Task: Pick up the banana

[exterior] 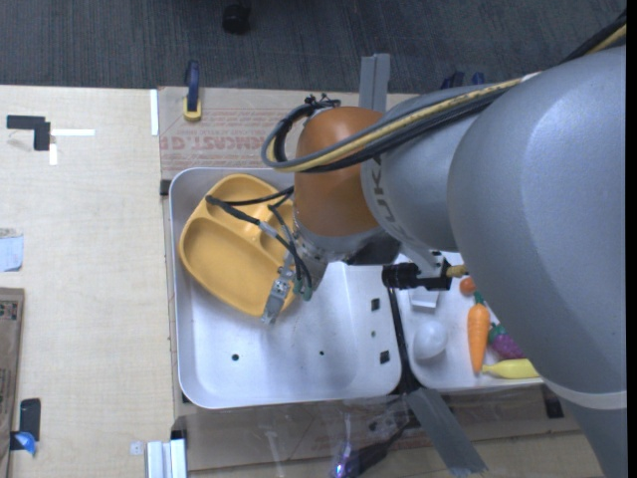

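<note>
Tool (282,300) over left bin beside yellow dish (234,247), finger state unclear, banana (512,369) well apart in right bin

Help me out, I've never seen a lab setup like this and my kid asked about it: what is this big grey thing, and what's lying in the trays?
The grey thing is a robot arm with an orange band, filmed from above the bench, reaching in from the right. Its tool hangs over the left white bin, at the edge of a yellow divided dish. I can't tell whether the tool holds anything. The right bin has a banana, a carrot and a white egg-like object. The banana, the arm's target, lies untouched.
</note>
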You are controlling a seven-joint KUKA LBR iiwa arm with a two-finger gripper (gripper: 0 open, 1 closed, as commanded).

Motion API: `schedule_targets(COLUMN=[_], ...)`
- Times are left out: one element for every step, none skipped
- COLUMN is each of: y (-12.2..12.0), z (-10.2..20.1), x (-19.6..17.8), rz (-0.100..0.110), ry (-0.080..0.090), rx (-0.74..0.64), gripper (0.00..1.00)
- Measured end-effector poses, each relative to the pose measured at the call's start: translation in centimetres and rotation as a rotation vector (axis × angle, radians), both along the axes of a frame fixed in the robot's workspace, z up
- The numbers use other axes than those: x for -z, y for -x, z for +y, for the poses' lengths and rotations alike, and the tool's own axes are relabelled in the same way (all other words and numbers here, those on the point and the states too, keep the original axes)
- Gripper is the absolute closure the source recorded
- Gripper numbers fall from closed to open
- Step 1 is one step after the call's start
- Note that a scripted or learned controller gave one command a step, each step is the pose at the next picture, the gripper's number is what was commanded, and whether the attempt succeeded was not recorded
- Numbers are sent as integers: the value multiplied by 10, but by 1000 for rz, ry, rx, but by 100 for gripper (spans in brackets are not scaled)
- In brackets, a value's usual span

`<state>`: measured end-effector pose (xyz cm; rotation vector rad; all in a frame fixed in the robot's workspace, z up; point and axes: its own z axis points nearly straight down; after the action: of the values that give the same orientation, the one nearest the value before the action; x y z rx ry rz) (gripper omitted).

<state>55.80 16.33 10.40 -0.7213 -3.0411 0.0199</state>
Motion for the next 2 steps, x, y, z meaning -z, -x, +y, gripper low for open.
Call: schedule_targets(y=[49, 19], z=[37, 29], x=[10, 15], rz=[-30, 23], ry=[2, 3], rx=[260, 526], gripper=[0, 0])
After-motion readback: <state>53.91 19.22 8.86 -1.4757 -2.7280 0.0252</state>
